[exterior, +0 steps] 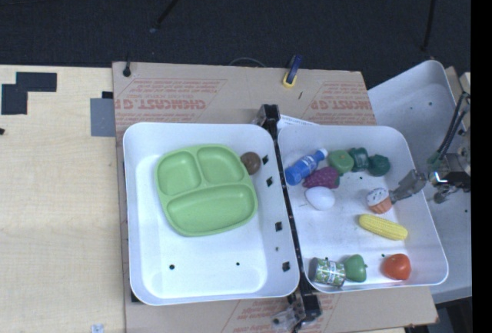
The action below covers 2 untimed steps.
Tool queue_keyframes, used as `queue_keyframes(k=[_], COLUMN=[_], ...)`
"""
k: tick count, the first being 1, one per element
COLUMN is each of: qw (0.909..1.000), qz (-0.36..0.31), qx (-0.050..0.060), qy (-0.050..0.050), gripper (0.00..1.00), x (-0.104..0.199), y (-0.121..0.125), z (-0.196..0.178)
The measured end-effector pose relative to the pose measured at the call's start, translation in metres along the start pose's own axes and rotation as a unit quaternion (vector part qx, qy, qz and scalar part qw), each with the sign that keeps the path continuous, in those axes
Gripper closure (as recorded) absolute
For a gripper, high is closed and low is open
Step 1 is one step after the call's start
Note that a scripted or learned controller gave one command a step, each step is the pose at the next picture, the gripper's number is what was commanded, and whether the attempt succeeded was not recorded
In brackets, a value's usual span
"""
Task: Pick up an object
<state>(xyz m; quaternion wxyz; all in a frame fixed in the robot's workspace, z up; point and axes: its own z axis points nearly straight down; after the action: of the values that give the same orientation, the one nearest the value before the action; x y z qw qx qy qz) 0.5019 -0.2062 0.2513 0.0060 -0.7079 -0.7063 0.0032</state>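
In the left bin (146,247): green plate (206,189) | right bin (419,170): corn (383,227), tomato (397,266) | fingers (406,187): cannot tell

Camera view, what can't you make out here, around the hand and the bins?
- Hand: small and blurred at the right bin's rim; whether it grips anything cannot be told.
- Arm: cut off by the right edge.
- Can: label too small to read.
- Small brown thing beside the green plate: too small to identify.
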Motion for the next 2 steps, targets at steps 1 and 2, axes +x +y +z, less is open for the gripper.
queue_keyframes(k=[1,2], qw=[1.0000,1.0000], qz=[-0.001,-0.002], qx=[-0.005,-0.003], qy=[-0.001,-0.001], gripper=[0.00,0.00], x=[0.000,0.002], y=[0.002,0.004], z=[-0.006,0.038])
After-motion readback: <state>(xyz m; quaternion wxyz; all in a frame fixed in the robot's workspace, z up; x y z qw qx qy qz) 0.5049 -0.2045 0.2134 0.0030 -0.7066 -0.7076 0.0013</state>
